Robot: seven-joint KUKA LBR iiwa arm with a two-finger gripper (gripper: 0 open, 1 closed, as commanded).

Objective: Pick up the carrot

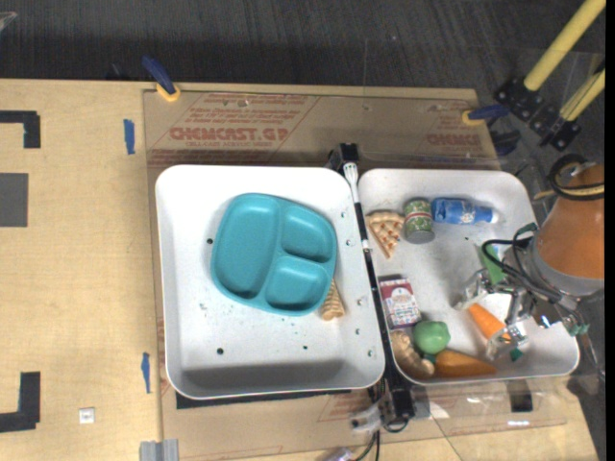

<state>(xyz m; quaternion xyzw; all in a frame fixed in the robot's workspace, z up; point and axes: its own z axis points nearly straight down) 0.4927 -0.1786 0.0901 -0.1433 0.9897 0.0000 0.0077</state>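
The carrot (463, 362), long and orange with a darker tip, lies along the front wall of the right bin (452, 182). It is just right of a green ball (431, 336). My gripper (498, 313) hangs low over the right side of that bin, just above and to the right of the carrot. A short orange and white piece (486, 319) shows right at the gripper, and I cannot tell whether it is held. Green and black cables hide part of the gripper.
The right bin also holds a blue bottle (463, 211), a small green can (417, 219), a waffle-like piece (385, 230), a red-labelled packet (399, 302) and a tan item (411, 353). The left bin (183, 286) holds a teal divided plate (274, 252) and a cone (332, 302).
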